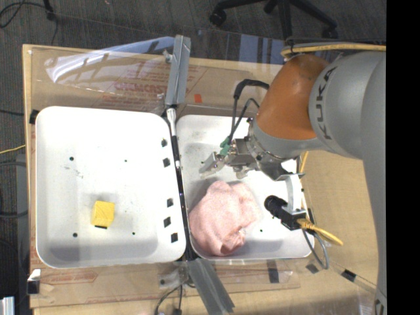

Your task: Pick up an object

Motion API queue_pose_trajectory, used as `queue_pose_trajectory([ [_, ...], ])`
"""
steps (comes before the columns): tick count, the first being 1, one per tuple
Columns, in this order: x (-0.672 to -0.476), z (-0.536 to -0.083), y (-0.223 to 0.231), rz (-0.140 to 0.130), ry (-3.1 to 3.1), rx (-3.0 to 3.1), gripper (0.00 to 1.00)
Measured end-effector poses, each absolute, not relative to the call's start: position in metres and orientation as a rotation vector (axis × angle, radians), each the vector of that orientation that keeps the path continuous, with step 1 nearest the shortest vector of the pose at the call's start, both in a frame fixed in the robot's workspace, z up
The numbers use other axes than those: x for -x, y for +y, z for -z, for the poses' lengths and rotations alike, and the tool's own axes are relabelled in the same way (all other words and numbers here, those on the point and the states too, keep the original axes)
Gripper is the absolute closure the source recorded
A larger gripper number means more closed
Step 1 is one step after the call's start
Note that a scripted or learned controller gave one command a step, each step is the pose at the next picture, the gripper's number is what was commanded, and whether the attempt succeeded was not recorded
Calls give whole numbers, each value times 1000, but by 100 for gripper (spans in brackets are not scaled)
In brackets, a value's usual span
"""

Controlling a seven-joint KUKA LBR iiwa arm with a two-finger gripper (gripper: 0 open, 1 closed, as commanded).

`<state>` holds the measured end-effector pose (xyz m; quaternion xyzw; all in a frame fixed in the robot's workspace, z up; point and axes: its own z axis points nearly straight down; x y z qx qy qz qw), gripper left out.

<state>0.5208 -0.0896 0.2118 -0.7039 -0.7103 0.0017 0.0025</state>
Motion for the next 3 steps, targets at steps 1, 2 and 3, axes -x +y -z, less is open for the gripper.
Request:
queue_pose_trajectory([
  [1,-621,-91,-124,-3,-2401,2023,0],
  [2,-621,-101,-124,-5,-2404,2019,100],
  [3,-657,-193,-85,-2,-2304,2135,100],
])
